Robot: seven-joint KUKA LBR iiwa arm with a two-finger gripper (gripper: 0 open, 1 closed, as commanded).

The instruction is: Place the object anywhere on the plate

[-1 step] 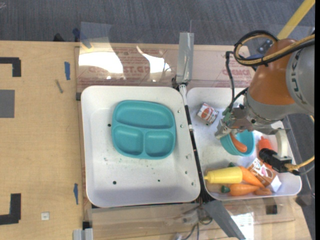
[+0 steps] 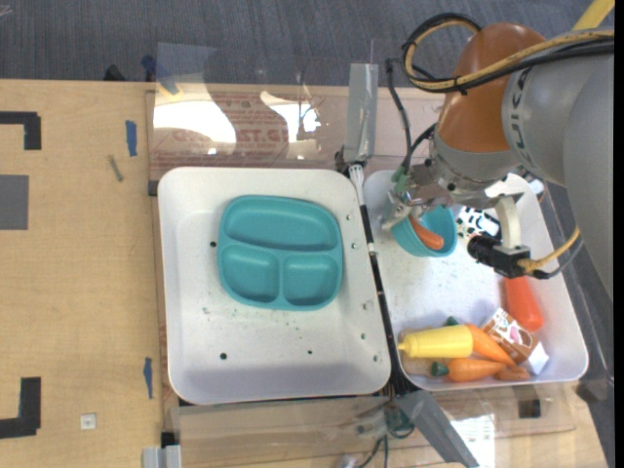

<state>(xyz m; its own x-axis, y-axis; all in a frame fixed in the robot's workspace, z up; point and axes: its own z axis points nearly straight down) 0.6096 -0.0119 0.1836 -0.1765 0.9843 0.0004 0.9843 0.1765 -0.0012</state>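
End effector [image 2: 421, 214] sits over teal cup [image 2: 429, 232] w/ orange item in right bin [image 2: 561, 291]; grip state unclear.

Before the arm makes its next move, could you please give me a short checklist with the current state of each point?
1. Plate lies flat in the left bin: ok.
2. Plate compartments free to receive something: ok.
3. Gripper sits over the right bin, at the teal cup: ok.
4. Object held between the fingers: cannot tell.
5. Other items (yellow bottle, carrot) lie away from the gripper: ok.
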